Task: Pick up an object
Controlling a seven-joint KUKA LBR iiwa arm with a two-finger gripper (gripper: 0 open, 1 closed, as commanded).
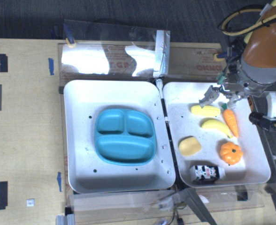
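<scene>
We see 2 white bins side by side. The left bin [77, 125] holds a blue divided tray [125, 136]. The right bin [185, 93] holds the toys: a yellow block [205, 110], a banana [215, 126], a carrot [230, 121], a tan lump [189, 146], a small orange pumpkin [230, 153] and a black-and-white carton [205, 173] near the front wall.

The gripper [222, 99] hangs over the right bin's far corner — its fingers spread apart, with nothing between them. It sits just above the yellow block and the carrot's top; whether it touches either we cannot tell.
</scene>
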